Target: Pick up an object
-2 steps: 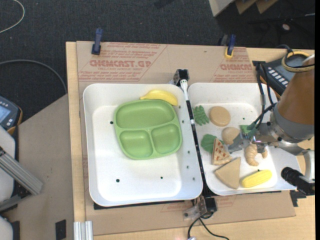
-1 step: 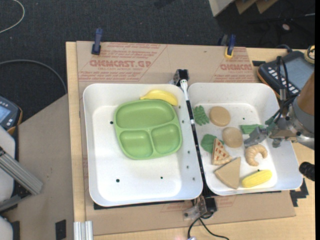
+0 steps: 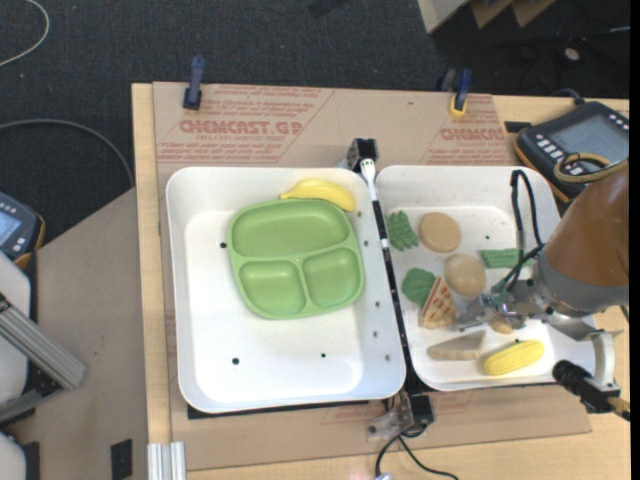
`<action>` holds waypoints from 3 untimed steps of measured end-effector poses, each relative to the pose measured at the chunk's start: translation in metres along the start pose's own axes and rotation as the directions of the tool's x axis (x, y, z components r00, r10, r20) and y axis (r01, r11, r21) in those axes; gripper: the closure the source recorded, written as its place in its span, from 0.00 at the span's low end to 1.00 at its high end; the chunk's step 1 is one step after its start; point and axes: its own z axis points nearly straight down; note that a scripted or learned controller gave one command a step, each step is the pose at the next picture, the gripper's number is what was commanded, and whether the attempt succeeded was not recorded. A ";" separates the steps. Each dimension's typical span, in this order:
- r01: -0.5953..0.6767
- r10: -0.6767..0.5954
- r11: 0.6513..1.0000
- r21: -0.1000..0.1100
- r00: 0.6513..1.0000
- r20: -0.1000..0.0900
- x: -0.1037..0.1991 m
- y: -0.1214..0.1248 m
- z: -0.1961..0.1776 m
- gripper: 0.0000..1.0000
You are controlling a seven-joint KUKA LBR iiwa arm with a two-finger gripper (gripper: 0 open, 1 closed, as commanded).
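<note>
Two white bins side by side on a bench covered with printed brown board. Left bin (image 3: 200, 298) holds a green divided plate (image 3: 296, 258), three compartments, lying flat toward the bin's far half; a yellow banana (image 3: 322, 192) sits just beyond the plate's far rim, touching or nearly touching it. Right bin (image 3: 430, 180) is crowded with toy food — a dark green leafy piece (image 3: 402, 231) near the divider, a round tan cookie-like disc (image 3: 439, 232) beside it, a second tan rounded piece (image 3: 464, 273) nearer centre, a green lump (image 3: 419, 286) just beside a waffle-patterned wedge (image 3: 437, 306), a flat green strip (image 3: 498, 258) toward the arm, a pale grey-tan elongated piece (image 3: 456, 345) near the front wall, and a yellow corn cob (image 3: 513, 357) next to it. Arm enters from the right, orange band over the bin's right edge. Gripper (image 3: 492, 313) is low among the items, between the tan rounded piece and the corn cob; jaw state — cannot tell, the wrist hides it. Nothing visibly lifted.
</note>
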 end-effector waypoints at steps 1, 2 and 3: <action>0.004 -0.004 1.000 -0.013 1.000 0.006 -0.024 0.074 0.008 0.00; 0.001 -0.001 1.000 -0.009 1.000 0.004 -0.023 0.071 -0.003 1.00; 0.001 -0.001 1.000 -0.011 1.000 0.004 -0.023 0.071 -0.013 1.00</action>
